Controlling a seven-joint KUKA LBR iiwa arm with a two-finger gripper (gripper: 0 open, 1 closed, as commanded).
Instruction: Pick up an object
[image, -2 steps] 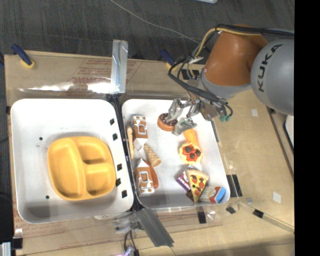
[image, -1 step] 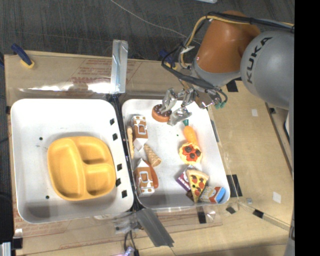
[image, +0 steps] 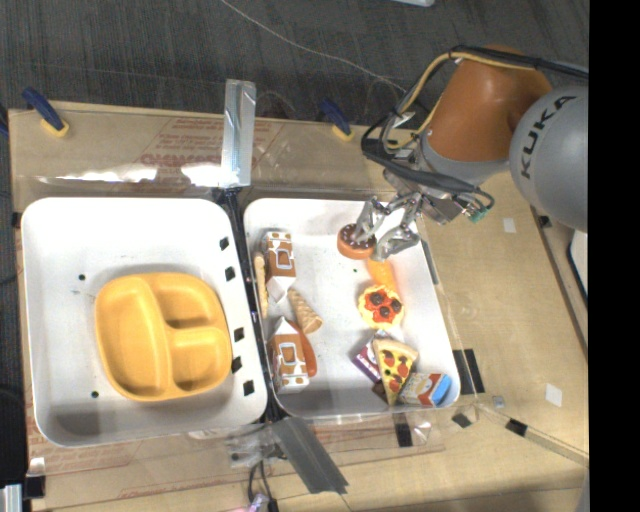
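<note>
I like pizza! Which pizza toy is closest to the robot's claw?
The round pizza, just below the gripper. The pizza slice lies farther down the right bin.

Brown ring-shaped toy (image: 353, 243), lying flat, right bin's far end

The right bin (image: 330, 222) is crowded: toys line its left wall and near right corner, leaving an open strip down the middle. The yellow tray (image: 160, 335) fills the left bin's (image: 60, 230) centre.
</note>
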